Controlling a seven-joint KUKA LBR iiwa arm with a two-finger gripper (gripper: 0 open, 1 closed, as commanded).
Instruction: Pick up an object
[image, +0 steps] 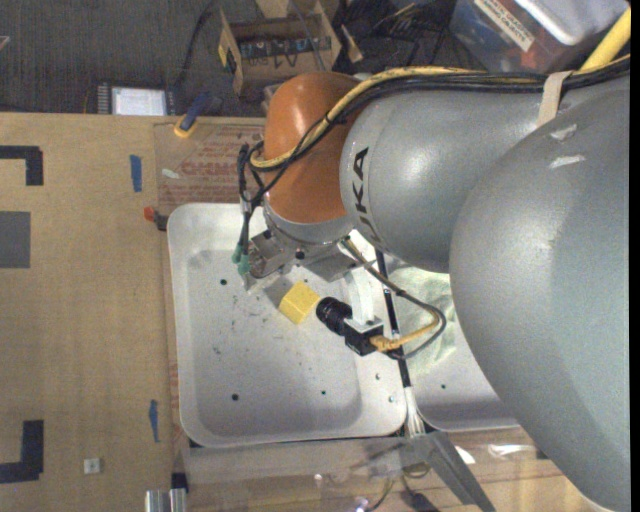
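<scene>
A small yellow block (297, 302) lies on the floor of the left white bin (260, 400), near its middle. My gripper (262, 263) hangs low over the bin's upper part, just up and left of the block, below the orange band of the wrist. A small green piece (241, 258) shows at the gripper's left side; I cannot tell whether it is part of the gripper or a loose object. The arm's bulk hides the bin's right part.
A black fitting with an orange-tipped cable (350, 328) hangs off the wrist beside the block. A pale green crumpled thing (432, 290) lies in the right bin (455, 405), mostly under the arm. The wooden bench (80, 320) lies to the left.
</scene>
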